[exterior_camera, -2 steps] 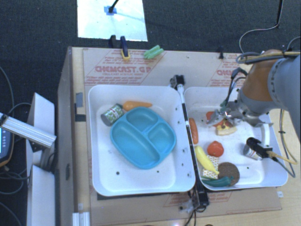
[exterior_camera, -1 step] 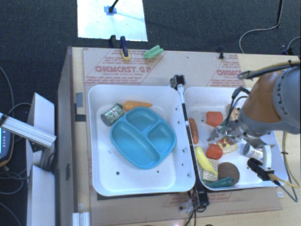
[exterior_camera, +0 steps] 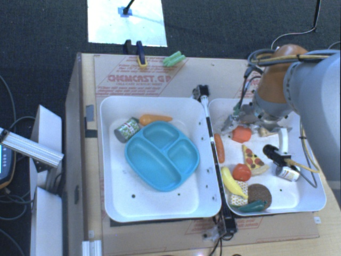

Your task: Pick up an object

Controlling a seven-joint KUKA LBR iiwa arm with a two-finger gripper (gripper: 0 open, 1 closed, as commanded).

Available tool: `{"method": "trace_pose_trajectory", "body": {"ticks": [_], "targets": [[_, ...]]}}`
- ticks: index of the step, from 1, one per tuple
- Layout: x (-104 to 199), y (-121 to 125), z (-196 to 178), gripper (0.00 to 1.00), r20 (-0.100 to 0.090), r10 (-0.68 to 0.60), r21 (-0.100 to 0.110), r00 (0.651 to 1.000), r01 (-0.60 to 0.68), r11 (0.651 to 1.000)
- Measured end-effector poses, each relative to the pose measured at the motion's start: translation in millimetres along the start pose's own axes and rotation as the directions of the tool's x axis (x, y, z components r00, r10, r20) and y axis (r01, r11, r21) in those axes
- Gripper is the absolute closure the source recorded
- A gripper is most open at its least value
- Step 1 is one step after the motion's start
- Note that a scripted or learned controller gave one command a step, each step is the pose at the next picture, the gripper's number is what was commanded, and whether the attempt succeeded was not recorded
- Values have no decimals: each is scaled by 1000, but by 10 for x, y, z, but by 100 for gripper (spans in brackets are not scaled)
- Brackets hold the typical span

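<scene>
Currently gripper (exterior_camera: 241,122) sits low in the right bin (exterior_camera: 311,196), right over a red-orange round item (exterior_camera: 242,135) (likely the pick target). Claw state: cannot tell, wrist blocks it. Clutter nearby, pizza slice (exterior_camera: 254,160) and banana (exterior_camera: 230,181), so approach is top-down.

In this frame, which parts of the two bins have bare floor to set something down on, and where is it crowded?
Left bin: bare floor along the near edge, in front of the blue divided plate, and a strip down its far-left side below the can. Right bin: crowded; pizza slice, tomato, banana and cookie pack it, with the hand over the far part.
</scene>
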State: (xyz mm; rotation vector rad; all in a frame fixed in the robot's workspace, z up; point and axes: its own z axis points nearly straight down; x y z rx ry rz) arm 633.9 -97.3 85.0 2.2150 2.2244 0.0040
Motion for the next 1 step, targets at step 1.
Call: {"method": "trace_pose_trajectory", "body": {"ticks": [1], "targets": [[-6, 7, -109, 100, 1, -4, -2, 1000, 4, 1000]]}}
